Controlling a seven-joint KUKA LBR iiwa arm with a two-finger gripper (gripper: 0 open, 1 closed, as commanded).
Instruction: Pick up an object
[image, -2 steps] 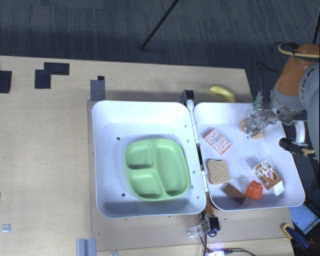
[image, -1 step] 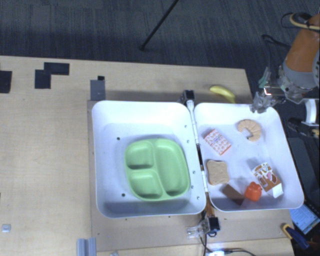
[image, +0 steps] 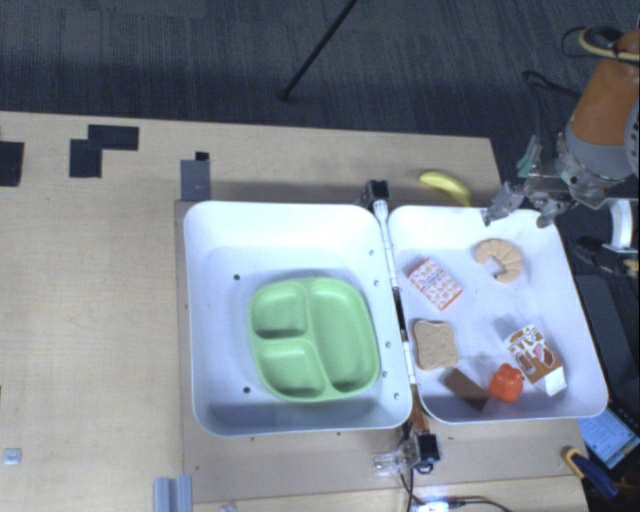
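The right bin (image: 580, 330) holds several items: a croissant (image: 500, 258) at the back, a red-and-white packet (image: 434, 282), a slice of toast (image: 435, 343), a brown bar (image: 465, 387), a small red object (image: 506, 383) and a printed snack box (image: 533, 357). My gripper (image: 522, 209) hangs over the bin's far right corner, just behind the croissant. Its fingers are spread apart and open, with nothing between them.
The left bin (image: 215, 300) holds a green divided plate (image: 313, 335). A yellow banana (image: 445, 185) lies on the bench just behind the right bin. Black clamps sit along the divider between the bins. Cables run along the right side.
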